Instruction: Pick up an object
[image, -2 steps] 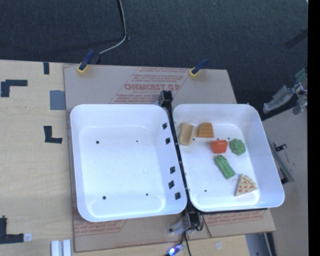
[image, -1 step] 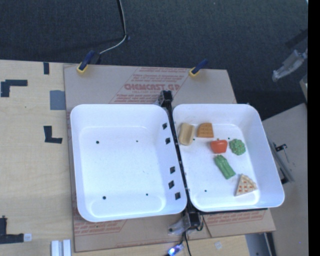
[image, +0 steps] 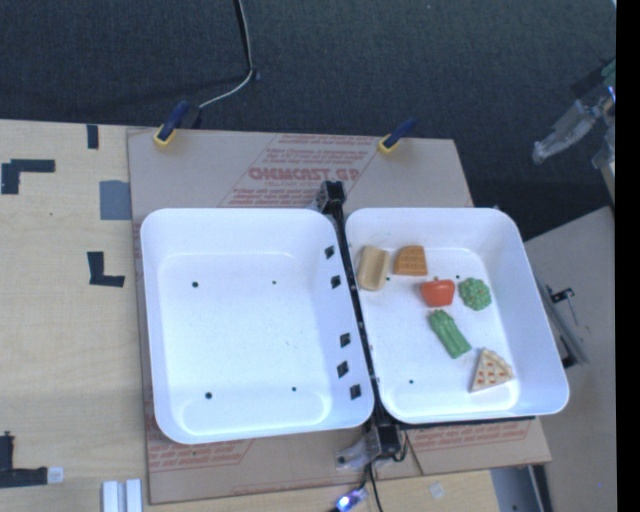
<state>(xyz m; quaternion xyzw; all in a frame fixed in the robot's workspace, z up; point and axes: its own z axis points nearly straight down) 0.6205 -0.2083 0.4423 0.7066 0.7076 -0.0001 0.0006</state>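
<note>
Red mirrored lettering, not legible for certain, on the cardboard sheet (image: 300, 172) beneath the bins.

Two white bins (image: 160, 240); six toy foods (image: 437, 292), seemingly, in the right one.

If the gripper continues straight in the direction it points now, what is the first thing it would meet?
The gripper, at the upper right, points down and to the left. That line leads toward the far right corner of the right bin, so its rim probably comes first. Depth is unclear; it might pass over the rim toward the broccoli.
</note>
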